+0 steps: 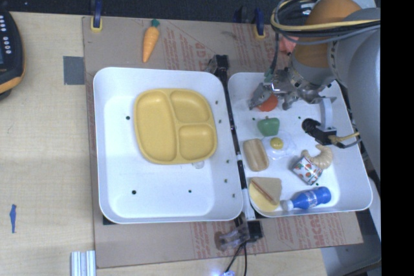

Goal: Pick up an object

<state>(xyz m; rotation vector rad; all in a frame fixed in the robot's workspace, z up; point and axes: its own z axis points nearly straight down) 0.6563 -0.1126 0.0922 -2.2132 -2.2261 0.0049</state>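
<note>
Camera view, looking down on both bins: the arm (336,42) is in from the right, and the gripper (270,95) is low over the far end of the right bin (359,171), right at a small red-orange item (269,102) that peeks out under the tips. Step in hand, as I read it: the descent/close phase of a grasp on that red piece, pick not yet made. Fingers look splayed to either side of it, fairly wide, but the metalwork is cluttered so I can't tell for sure whether they've got contact. Nothing visibly lifted. Just beside it, toward the camera, sits a green pepper-like toy (268,125), then a small yellow piece (277,143), a bread-shaped block (255,155), a printed can (306,170), a blue-capped bottle (309,198) and a sandwich wedge (266,191) at the near end. Left bin (116,191) carries a yellow divided tray (174,125); an orange carrot toy (150,41) lies outside on the bench, well apart. Next move, imo: close squarely on the red item w/o nudging the green toy, then go straight up. Risk: the piece is small and low, so tips could skid off or pinch only its edge.
</note>
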